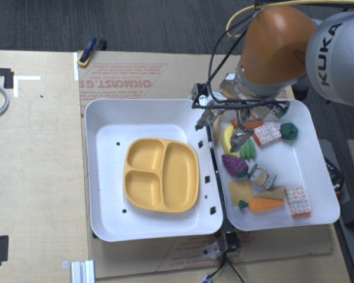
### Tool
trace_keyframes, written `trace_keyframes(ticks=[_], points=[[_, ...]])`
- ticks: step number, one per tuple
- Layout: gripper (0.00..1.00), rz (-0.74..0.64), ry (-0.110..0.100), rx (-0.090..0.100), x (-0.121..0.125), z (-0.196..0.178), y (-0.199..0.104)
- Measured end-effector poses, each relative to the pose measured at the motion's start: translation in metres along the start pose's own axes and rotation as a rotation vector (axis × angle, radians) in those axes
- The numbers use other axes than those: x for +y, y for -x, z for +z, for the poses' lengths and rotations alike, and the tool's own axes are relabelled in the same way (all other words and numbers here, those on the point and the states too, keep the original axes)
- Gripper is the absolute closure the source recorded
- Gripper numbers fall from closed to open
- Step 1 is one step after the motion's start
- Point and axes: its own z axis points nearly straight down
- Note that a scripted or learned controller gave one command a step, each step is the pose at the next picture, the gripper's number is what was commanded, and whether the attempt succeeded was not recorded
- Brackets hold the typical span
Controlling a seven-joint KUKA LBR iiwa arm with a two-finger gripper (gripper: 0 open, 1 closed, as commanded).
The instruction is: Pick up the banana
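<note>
1. Banana (226,139): it lies in the right bin (318,175), in the upper left part of that bin, close to the wall that divides the two bins. It is a short yellow curve, standing roughly top to bottom in the frame, and part of it is hidden by the arm's wrist.
2. Neighbours: a green piece (248,149) sits just beside it on its right, and purple grapes (235,164) lie just below it. A carrot (262,204) and a small carton (297,200) lie lower in the same bin, well apart from it.
3. Gripper (239,135): it hangs low over the upper left of the right bin, right by the banana. The dark parts under the wrist blur together from this angle, so I cannot tell whether the claw is spread or pressed together, nor whether it touches the fruit.
4. Left bin (100,175): it carries a yellow tray (162,174) with three compartments, near the frame's middle.
5. Progress: the banana looks to be resting on the bin floor, not raised. My judgement is that the approach is made and the grasp and lift are left to do.
6. Risk: the crowding by the green piece and grapes could spoil a clean pinch.
</note>
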Motion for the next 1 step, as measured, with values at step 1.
trace_keyframes(ticks=[1], points=[[0.0,-0.169,-0.001,0.0,-0.0007,-0.0003,-0.0136]])
